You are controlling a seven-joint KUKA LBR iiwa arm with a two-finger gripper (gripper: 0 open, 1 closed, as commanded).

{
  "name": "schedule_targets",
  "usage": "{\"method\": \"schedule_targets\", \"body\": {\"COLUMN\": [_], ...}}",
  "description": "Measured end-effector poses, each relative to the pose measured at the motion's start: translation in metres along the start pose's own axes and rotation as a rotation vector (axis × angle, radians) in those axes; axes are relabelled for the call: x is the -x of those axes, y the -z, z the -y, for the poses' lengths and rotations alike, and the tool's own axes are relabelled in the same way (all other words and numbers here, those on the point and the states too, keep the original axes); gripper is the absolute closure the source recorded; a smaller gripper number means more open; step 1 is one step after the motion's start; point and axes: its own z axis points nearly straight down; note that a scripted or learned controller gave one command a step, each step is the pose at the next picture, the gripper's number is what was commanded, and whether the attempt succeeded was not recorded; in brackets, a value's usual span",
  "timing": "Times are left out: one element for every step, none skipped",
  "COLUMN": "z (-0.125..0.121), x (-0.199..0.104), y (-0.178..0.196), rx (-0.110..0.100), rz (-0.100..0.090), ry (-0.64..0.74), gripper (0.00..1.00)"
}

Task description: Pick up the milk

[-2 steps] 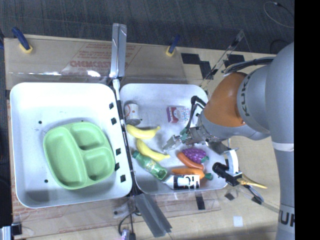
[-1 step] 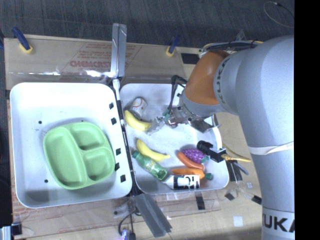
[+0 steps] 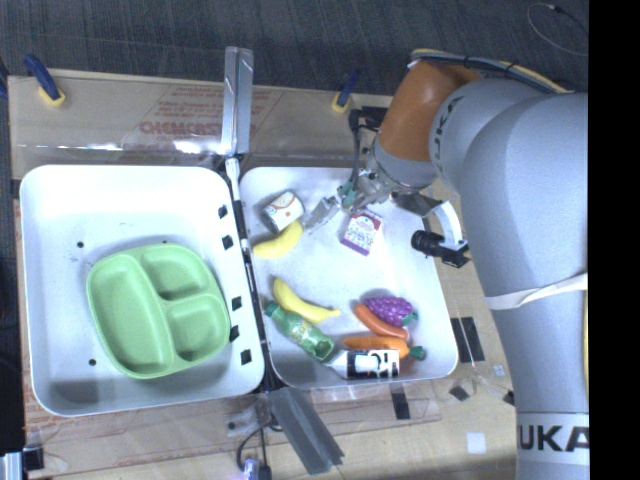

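A small white carton with a red mark, which I take for the milk [image 3: 283, 208], lies in the right bin [image 3: 432, 286] near its back left corner. My gripper [image 3: 340, 204] hangs low over the back of that bin, a short way right of the carton. Just below the gripper and to its right lies a white and purple packet [image 3: 360, 232]. Nothing is visibly held. The grey arm with its orange band [image 3: 415, 118] comes in from the right.
The right bin also holds two bananas [image 3: 279, 242] [image 3: 303, 304], a green bottle [image 3: 300, 332], purple grapes [image 3: 390, 309], carrots [image 3: 377, 321] and a black can [image 3: 372, 364]. A green divided plate [image 3: 160, 308] lies in the left bin [image 3: 60, 208]. A ridge [image 3: 238, 258] separates the bins.
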Motion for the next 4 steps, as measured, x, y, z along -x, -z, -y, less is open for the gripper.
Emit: {"method": "schedule_targets", "body": {"z": [-0.014, 0.002, 0.001, 0.001], "x": [-0.035, -0.039, -0.039, -0.039], "y": [-0.001, -0.001, 0.01, 0.01], "rx": [-0.002, -0.003, -0.002, -0.003], "rz": [-0.002, -0.003, -0.001, -0.001], "ry": [0.267, 0.313, 0.317, 0.317], "gripper": [0.0, 0.0, 1.0, 0.0]}}
